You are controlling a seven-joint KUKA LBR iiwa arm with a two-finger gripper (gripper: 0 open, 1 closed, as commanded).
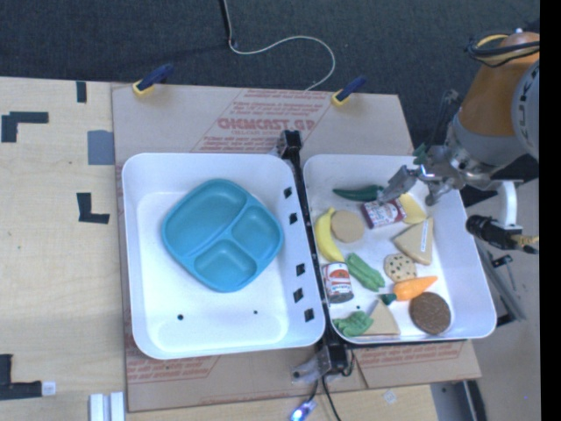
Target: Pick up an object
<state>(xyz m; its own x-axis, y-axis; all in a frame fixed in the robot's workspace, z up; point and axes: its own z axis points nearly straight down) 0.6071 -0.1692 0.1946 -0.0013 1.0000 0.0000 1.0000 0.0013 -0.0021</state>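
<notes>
Plastic toy food crowds the right white bin (478, 318); the pincer (419, 179) hovers with fingers spread wide above the small maroon-labelled packet (382, 214). Closing here could catch the neighbouring yellow wedge (411, 207) or green pepper (358, 193), letting the packet slip.

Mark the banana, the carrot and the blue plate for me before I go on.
banana (328, 235): camera view, middle of its curved yellow body.
carrot (415, 287): camera view, middle of its orange body.
blue plate (203, 220): camera view, floor of its large upper compartment.
</notes>
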